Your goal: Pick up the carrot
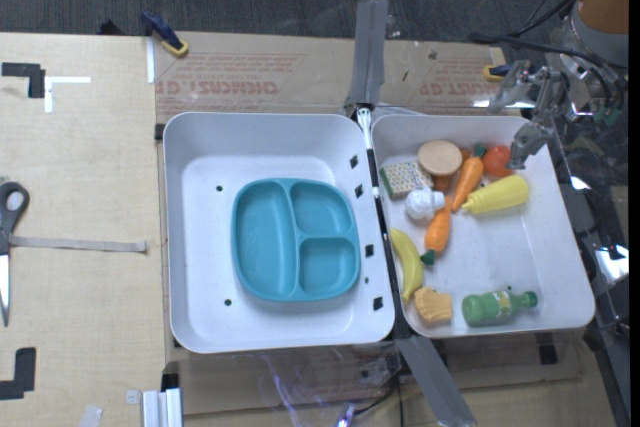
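Two orange carrot-shaped toys lie in the right bin (560, 245). The longer carrot (466, 182) leans between a tan round disc (439, 157) and a yellow corn-like piece (495, 197). The shorter carrot (437, 229) has a green stub at its lower end and lies just below the first. My gripper (518, 120) hovers over the bin's far right corner, to the upper right of both carrots and apart from them. It is open with nothing between its fingers.
The right bin also holds a red tomato (497, 161), a white piece (423, 205), a checkered cracker (402, 177), a banana (406, 262), a bread chunk (433, 305) and a green bottle (498, 306). A blue divided plate (297, 239) sits in the left bin (190, 215).
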Controlling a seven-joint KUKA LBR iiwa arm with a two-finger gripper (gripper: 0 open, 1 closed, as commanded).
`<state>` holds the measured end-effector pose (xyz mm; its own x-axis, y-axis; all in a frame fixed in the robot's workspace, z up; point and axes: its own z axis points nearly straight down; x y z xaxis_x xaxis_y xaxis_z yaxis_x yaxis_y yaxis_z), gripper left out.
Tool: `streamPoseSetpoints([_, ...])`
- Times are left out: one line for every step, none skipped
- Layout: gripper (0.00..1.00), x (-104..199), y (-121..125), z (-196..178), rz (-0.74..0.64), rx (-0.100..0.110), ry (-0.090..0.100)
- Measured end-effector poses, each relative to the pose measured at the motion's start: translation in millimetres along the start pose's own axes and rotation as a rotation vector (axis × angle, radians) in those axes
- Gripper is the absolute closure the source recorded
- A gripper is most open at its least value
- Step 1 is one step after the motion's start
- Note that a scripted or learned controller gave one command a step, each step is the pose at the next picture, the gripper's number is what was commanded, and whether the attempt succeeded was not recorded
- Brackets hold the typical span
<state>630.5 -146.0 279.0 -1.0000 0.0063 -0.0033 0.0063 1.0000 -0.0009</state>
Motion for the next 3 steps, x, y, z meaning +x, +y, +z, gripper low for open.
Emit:
streamPoseSetpoints([0.0, -18, 5, 126, -0.006, 0.0, 0.0])
streamPoseSetpoints([0.0, 28, 43, 177, -0.113, 0.005, -0.016])
streamPoseSetpoints([0.0, 61, 48, 184, 0.028, 0.001, -0.006])
